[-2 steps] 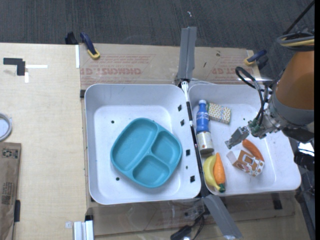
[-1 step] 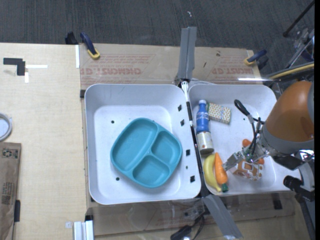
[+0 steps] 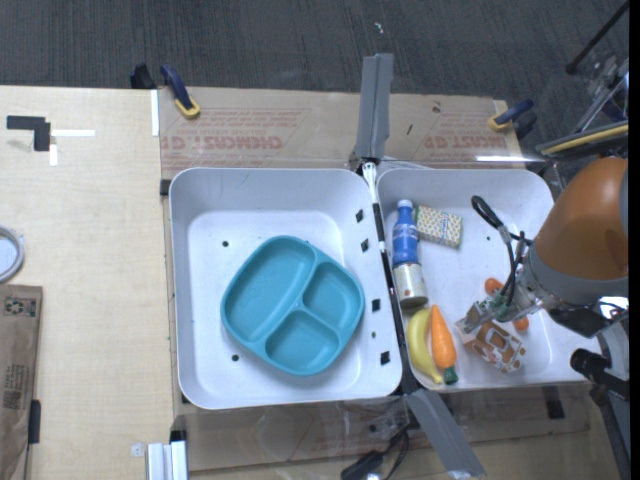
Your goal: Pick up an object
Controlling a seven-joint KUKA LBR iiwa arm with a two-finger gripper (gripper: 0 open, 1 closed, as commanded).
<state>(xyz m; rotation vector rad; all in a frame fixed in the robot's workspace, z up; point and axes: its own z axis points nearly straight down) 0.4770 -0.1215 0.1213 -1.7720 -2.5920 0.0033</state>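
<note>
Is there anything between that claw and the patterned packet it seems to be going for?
Nothing visible does. The gripper sits right over the patterned packet in the right bin; the carrot and banana lie off to one side.

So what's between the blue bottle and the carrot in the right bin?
In the camera view, a small metal can lies between the blue bottle and the carrot, end to end with the bottle.

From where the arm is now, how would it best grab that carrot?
Probably across the carrot at its thick orange middle, coming straight down. It lies flat and lengthwise in the right bin, with the banana tight against one side, so fingers have little room there; the gripper hovers close beside it.
</note>
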